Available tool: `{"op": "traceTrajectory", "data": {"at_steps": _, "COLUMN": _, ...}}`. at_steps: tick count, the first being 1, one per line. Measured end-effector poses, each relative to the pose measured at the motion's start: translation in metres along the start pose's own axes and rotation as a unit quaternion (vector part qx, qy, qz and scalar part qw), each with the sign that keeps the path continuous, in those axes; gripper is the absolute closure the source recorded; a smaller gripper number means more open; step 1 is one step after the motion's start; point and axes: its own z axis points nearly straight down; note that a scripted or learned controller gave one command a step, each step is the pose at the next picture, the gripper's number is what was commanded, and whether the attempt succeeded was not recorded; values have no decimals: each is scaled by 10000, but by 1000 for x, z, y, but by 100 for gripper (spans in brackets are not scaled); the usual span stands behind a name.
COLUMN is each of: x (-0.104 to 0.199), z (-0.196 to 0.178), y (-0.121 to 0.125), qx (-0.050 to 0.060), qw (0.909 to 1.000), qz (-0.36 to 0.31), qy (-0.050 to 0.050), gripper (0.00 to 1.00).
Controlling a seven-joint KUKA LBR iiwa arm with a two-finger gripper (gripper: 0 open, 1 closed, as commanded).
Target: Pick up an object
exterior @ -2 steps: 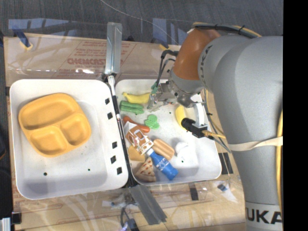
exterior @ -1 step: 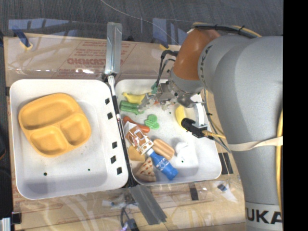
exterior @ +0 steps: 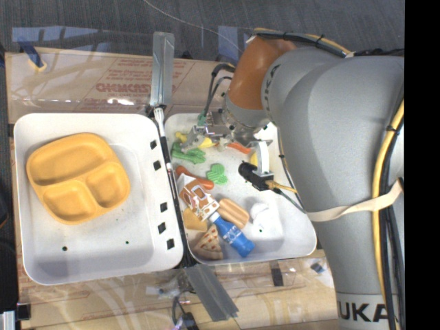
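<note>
My gripper (exterior: 204, 130) is low over the far left part of the right bin (exterior: 303, 243), among small toys. Just under and beside it lie a yellow piece (exterior: 181, 138) and a green leafy toy (exterior: 189, 155). A second green toy (exterior: 217, 174) sits a little nearer the middle. An orange stick (exterior: 239, 147) lies to the gripper's right. Whether anything is held is hidden by the wrist. Toward the front lie a red and white carton (exterior: 196, 195), a tan bun (exterior: 234, 212), a blue bottle (exterior: 231, 235), a brown wedge (exterior: 208, 243) and a white lump (exterior: 265, 218).
The left bin (exterior: 89, 254) holds a yellow divided tray (exterior: 75, 177) at its far left. A grey divider rail (exterior: 162, 74) runs between the bins. The big grey arm (exterior: 337, 136) covers the right side of the right bin.
</note>
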Motion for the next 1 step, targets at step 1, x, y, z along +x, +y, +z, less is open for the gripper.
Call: {"op": "traceTrajectory", "data": {"at_steps": 1, "x": 1, "z": -9, "y": 0, "qx": -7, "qw": 10000, "qz": -23, "qy": 5, "gripper": 100}}
